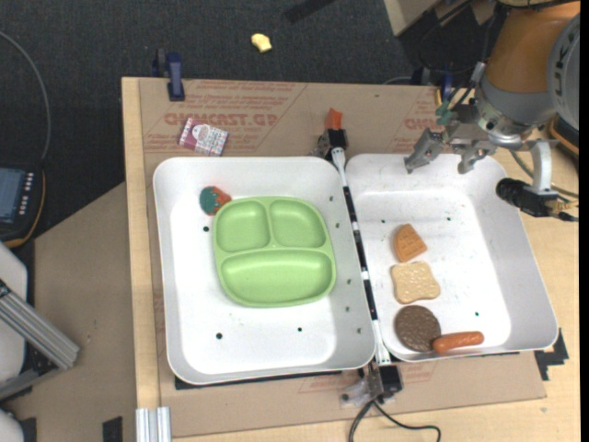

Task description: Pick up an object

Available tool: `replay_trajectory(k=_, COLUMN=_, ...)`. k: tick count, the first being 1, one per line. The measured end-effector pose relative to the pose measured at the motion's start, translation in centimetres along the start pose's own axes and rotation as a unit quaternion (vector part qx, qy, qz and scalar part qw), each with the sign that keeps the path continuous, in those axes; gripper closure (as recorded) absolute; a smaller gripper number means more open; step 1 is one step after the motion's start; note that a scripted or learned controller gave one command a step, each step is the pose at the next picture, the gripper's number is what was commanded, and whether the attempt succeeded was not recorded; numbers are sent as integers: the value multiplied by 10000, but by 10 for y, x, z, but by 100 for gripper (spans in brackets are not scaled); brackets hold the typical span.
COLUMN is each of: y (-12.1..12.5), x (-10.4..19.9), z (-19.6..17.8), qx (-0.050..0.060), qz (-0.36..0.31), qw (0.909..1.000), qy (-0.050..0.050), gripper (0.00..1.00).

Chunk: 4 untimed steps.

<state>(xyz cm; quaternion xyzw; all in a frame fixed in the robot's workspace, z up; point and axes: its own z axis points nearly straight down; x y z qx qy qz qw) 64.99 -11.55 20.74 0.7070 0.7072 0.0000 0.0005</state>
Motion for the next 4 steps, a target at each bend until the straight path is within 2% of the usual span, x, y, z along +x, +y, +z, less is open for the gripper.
replay_trajectory(k=1, y=-60, x=10, z=128, qx=74, qz=8, qw=10000, qy=19, gripper=0)
replay_trajectory(k=2, y=-83, x=25, z=123, qx=26, qz=5, qw=10000, qy=11, gripper=0)
replay_trajectory(k=3, y=-81, x=24, z=112, qx=-2, qz=10, qw=10000, qy=3, gripper=100)
replay_trajectory(k=4, y=-65, x=94, z=16, qx=-56, qz=-40, qw=10000, qy=13, gripper=100)
